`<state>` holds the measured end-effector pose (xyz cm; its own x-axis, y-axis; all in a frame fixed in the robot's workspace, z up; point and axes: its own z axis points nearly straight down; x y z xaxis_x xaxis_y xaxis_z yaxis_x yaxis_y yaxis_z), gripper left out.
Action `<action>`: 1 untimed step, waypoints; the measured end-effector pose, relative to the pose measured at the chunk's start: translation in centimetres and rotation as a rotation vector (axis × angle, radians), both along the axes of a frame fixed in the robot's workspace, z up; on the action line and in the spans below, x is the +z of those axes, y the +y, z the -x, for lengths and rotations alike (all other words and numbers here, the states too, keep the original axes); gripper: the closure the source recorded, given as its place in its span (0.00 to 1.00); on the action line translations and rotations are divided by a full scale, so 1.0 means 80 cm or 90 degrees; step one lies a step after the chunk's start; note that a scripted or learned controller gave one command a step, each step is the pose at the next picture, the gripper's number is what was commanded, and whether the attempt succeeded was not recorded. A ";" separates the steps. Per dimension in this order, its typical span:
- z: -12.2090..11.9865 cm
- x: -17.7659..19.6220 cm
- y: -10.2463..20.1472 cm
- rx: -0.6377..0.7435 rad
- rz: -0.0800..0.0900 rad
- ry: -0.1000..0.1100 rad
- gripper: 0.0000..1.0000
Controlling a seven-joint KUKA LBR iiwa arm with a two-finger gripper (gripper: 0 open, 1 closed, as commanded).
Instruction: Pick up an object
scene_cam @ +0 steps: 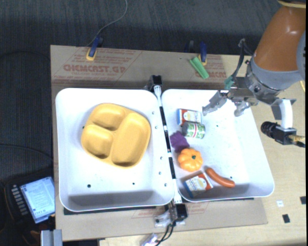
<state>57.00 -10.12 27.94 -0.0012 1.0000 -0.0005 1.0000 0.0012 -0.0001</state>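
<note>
The worktop [92, 63] carries a brown board printed with "CHEMCAST GP", held down by clips at its far edge, presumably to keep it from shifting under the bins. On it sit two white bins side by side. The left bin [72, 188] holds one big yellow sectioned tray [116, 134], lying upside down, likely too broad for a pinch grasp. The right bin [251, 152] holds the candidates for picking, bunched along its left wall: an orange pumpkin [190, 159], a sausage [219, 178] beside a small carton [196, 183] at the near edge, a can [194, 130] on its side with a red and green label I cannot read, a small box [188, 115] behind it, and a purple piece [177, 140]. The arm's jaws [226, 104] hover released and empty above the bin's far end, near the can and box, probably lining up a descent.
</note>
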 end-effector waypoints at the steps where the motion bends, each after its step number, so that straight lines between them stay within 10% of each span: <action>1: -0.007 -0.173 -0.011 -0.001 -0.001 0.004 0.00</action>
